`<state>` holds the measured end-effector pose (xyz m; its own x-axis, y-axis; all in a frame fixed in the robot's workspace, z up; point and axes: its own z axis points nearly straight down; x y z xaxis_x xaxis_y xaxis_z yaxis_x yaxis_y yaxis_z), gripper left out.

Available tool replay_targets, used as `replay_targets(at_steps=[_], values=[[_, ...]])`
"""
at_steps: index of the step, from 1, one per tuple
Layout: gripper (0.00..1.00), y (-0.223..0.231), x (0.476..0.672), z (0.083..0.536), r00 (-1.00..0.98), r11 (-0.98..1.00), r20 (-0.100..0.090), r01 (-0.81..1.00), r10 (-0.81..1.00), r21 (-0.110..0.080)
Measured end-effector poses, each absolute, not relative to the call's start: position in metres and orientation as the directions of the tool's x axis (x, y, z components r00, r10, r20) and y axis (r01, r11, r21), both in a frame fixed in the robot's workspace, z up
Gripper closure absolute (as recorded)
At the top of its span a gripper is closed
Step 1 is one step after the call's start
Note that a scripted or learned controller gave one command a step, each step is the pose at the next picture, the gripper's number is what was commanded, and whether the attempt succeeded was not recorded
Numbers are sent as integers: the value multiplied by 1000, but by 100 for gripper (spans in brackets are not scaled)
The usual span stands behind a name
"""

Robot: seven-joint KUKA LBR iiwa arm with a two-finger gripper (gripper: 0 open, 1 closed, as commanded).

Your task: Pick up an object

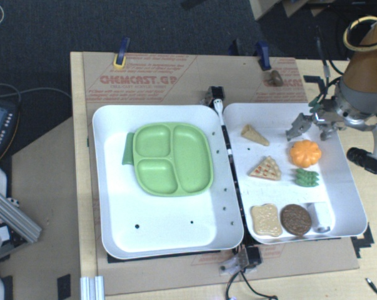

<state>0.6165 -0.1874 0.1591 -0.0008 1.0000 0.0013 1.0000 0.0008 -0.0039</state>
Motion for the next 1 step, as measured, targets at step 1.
replay_targets(at_steps=[1], values=[[0,-186,617,95,-1,1,2,1000,1000,-6]])
